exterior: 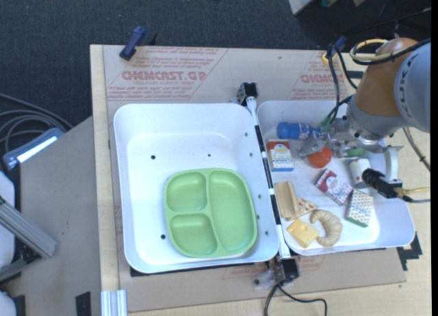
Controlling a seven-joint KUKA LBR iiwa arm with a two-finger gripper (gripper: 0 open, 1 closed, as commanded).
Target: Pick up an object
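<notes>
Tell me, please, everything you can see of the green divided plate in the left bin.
The green divided plate is pale green, looks like smooth plastic, and has rounded corners and a raised rim. Ridges split it into three compartments: one long one on the side nearer the other bin and two smaller ones beside it. All three hold nothing. It lies flat and right way up on the floor of the left bin, toward the near edge, turned slightly askew. Nothing but the bin touches it.

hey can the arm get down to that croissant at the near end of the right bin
Probably yes. The croissant lies uncovered on top, beside the cheese wedge, with nothing above it, and the pincer hangs over the same bin.
</notes>
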